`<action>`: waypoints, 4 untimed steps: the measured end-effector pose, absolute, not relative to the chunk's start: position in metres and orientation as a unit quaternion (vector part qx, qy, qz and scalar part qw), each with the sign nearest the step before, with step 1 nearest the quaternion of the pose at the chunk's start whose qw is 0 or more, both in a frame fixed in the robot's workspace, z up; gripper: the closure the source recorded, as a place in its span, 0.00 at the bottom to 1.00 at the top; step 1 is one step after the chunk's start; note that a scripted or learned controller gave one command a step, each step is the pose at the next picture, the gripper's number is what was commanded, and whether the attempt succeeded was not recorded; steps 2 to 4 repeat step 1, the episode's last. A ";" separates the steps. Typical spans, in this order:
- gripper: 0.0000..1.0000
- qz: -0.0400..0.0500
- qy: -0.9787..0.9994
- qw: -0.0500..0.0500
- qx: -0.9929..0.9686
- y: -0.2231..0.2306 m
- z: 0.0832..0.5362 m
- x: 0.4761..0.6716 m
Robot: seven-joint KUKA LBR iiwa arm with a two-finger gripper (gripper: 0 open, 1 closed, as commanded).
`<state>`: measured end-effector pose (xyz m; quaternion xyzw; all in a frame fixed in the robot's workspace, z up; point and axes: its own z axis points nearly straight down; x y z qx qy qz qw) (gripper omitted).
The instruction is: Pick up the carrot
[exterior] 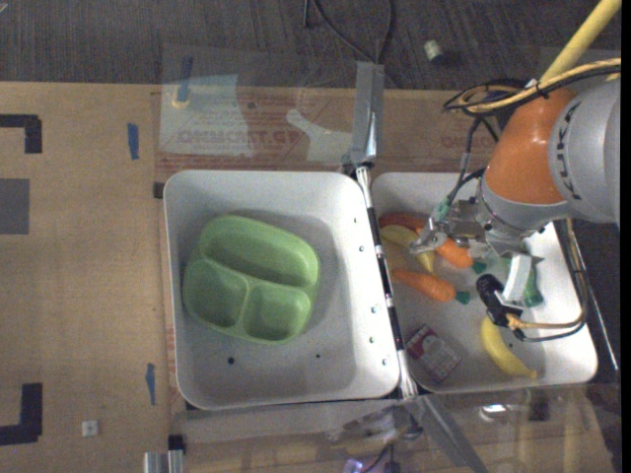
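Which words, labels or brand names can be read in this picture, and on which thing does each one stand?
"KUKA": on the grey arm, beside its orange band, partly cut by the picture's edge.
Pale print under the clear sheet on the bench above the left bin: too faded to read.
Small packet in the right bin: print too small to read.

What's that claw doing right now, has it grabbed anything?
Gripper: low over the right bin, beside a carrot; open or closed cannot be told.

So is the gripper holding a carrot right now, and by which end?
Cannot be told. The gripper sits low in the right bin, right by one carrot, but the wrist blocks the contact. A second carrot lies free beside it.
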<state>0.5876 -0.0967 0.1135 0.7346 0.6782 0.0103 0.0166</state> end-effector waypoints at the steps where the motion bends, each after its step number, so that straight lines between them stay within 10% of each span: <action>1: 1.00 0.009 0.676 0.017 0.737 -0.101 0.124 0.587; 4: 1.00 0.009 0.676 0.017 0.737 -0.101 0.124 0.587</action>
